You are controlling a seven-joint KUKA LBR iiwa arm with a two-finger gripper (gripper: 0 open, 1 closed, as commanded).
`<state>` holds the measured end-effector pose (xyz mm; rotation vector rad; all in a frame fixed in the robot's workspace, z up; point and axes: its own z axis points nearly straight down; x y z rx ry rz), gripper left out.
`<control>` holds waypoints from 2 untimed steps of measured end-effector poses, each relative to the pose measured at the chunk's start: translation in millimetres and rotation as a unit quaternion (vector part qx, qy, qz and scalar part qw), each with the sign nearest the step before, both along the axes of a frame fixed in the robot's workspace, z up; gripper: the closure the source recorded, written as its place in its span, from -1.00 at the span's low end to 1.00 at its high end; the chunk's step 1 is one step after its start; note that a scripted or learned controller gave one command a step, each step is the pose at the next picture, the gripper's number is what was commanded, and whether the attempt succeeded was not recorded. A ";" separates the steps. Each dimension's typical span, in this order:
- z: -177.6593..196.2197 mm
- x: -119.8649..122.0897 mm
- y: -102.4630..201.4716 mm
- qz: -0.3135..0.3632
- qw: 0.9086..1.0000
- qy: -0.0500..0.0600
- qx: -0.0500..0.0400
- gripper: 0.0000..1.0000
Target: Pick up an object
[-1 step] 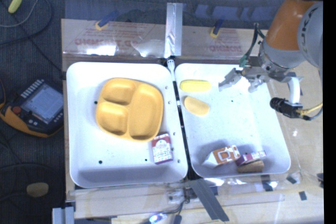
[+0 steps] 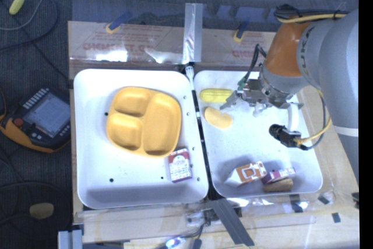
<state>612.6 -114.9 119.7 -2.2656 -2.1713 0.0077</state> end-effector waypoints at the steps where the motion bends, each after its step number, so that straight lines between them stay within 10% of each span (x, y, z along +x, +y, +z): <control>1: -28.8 30.9 0.5 0.005 1.000 -0.002 0.000 -1.00; 2: -25.8 49.0 19.1 0.004 1.000 0.012 0.001 -1.00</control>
